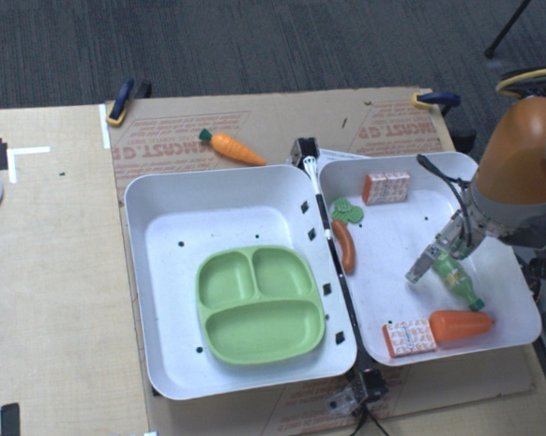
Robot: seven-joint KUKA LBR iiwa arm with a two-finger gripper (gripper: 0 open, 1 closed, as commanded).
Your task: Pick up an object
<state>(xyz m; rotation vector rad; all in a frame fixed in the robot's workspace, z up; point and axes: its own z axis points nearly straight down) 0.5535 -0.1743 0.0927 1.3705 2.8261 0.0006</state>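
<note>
Dark grey carpet borders a wooden bench.
</note>
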